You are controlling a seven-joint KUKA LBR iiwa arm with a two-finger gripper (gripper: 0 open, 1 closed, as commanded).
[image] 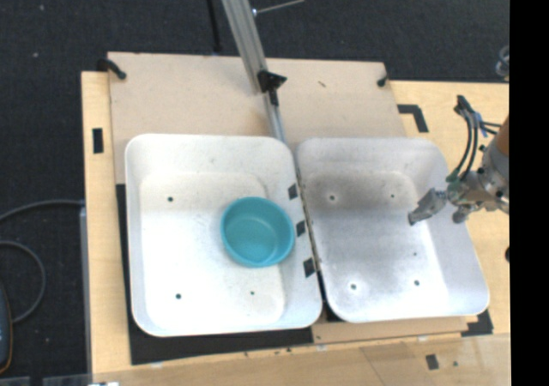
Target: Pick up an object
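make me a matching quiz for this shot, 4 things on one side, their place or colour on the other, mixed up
Things:
1. bowl
2. gripper
3. metal bar
4. left bin

Place or colour:
A. white, holds the bowl
B. over the right bin, by its right side
C. teal, near the left bin's right wall
D. grey, slants down from the top to between the bins

Pairs: 1-C, 2-B, 3-D, 4-A

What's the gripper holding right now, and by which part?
Nothing. The two-finger gripper sits over the right white bin with nothing between its fingers. The round teal plastic bowl lies apart in the left white bin.
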